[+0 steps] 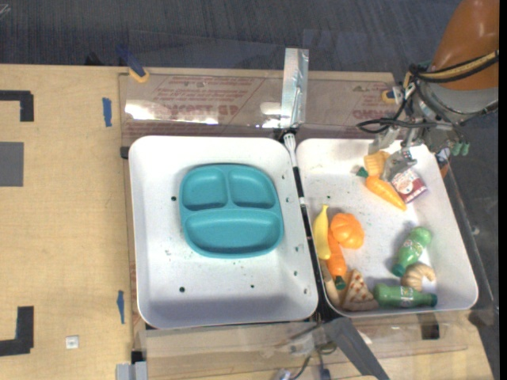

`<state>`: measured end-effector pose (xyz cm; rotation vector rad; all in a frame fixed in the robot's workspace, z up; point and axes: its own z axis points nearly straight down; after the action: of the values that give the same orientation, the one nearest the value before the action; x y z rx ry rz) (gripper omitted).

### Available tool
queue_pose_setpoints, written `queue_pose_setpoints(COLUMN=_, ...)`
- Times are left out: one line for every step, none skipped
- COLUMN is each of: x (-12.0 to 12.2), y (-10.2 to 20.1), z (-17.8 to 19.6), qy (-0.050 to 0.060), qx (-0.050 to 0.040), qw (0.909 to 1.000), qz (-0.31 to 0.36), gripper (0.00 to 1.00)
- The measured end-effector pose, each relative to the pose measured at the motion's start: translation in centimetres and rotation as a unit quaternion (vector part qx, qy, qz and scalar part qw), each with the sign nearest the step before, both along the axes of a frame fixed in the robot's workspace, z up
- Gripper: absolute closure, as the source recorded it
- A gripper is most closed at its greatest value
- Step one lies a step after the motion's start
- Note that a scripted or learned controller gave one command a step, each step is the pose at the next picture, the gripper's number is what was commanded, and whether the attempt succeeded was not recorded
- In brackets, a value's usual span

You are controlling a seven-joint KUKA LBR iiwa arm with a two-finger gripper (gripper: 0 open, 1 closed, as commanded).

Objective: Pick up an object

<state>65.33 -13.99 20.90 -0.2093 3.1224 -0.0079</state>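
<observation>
Two white bins sit side by side; the claw [402,145] hangs over the far corner of the right bin [459,236], and whether it is open or closed cannot be told. Just below it lie a small red-and-white packet [409,184] and an orange carrot [385,191]. Nearer the camera from the claw lie an orange pepper [346,231], a yellow banana [321,232] and two green bottles [411,248]. Left of the claw, the left bin [150,212] holds a teal divided plate [230,210].
</observation>
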Motion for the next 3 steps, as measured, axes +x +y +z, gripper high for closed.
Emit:
queue_pose_setpoints(x=0.8, y=-0.3, z=-10.8, qy=-0.001, qx=0.0, qw=0.9897, qz=0.143, gripper=1.0)
queue_pose_setpoints(x=1.7, y=5.6, z=-1.8, qy=-0.002, qx=-0.0008, qw=0.9668, qz=0.256, gripper=1.0)
queue_pose_setpoints(x=1.7, y=8.1, z=6.0, qy=-0.003, qx=-0.0015, qw=0.9634, qz=0.268, gripper=1.0)
